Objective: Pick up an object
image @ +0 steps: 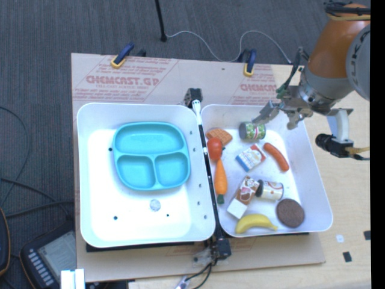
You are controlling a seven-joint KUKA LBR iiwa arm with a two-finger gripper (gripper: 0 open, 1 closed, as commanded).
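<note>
A blue divided plate [151,163] lies in the left bin [96,221]. In the right bin [316,179] lie a carrot [221,178], a milk carton [250,158], a banana [255,223], a sausage [277,156] and a green can [252,130]. The gripper [280,114] hangs over the bin's upper edge, fingers spread wide with nothing between them, the can just beside its left finger.

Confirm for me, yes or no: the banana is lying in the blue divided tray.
No, the banana lies at the near edge of the right bin, beside the brown round cookie, while the blue divided tray sits in the left bin.
</note>
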